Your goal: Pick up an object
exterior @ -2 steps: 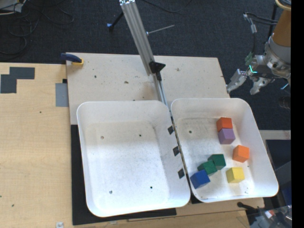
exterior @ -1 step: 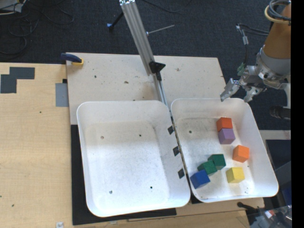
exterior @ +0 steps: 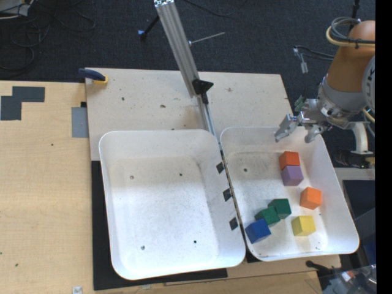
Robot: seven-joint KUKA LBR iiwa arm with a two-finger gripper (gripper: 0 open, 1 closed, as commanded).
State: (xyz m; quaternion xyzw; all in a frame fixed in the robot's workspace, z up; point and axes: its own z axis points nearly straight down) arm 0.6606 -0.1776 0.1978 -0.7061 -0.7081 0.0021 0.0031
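My gripper [exterior: 298, 130] hangs above the far edge of the right bin [exterior: 343, 188], its fingers open and nothing between them. Below it in that bin lie an orange-red cube [exterior: 290, 159] and a purple cube [exterior: 292, 174] touching each other. Further toward the front are an orange cube [exterior: 310, 197], a yellow cube [exterior: 303, 225], two green blocks [exterior: 275, 211] lying together and a blue cube [exterior: 258, 230]. The orange-red cube is the nearest to the gripper.
The left bin [exterior: 122, 164] sits beside the right one, with black clips along the shared rim. A slanted aluminium bar [exterior: 180, 41] rises behind the bins. A small clamp [exterior: 93, 75] lies at the bench's far left corner.
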